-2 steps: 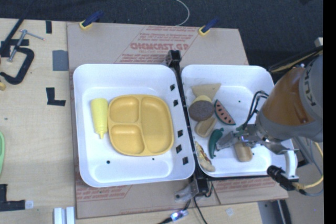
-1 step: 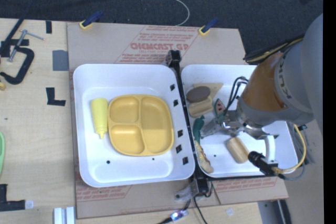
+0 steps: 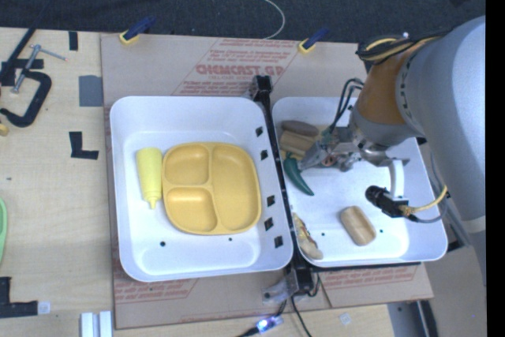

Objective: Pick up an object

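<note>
Wooden bench point(image 3: 55, 193), pincer point(image 3: 319, 156) low in right bin point(image 3: 394, 249), grip state unclear

A single fixed camera looked down at a slant from above the bench point(image 3: 55, 193), far enough to take in both bins point(image 3: 126, 170) side by side, with the arm point(image 3: 450, 99) entering from the frame's right.

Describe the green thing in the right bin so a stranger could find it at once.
Look in the right bin, along its left wall by the divider. Just below the tan wooden blocks lies a slim, curved green pepper, pointing down and to the right. It is the one green item among tan and brown neighbours.
</note>
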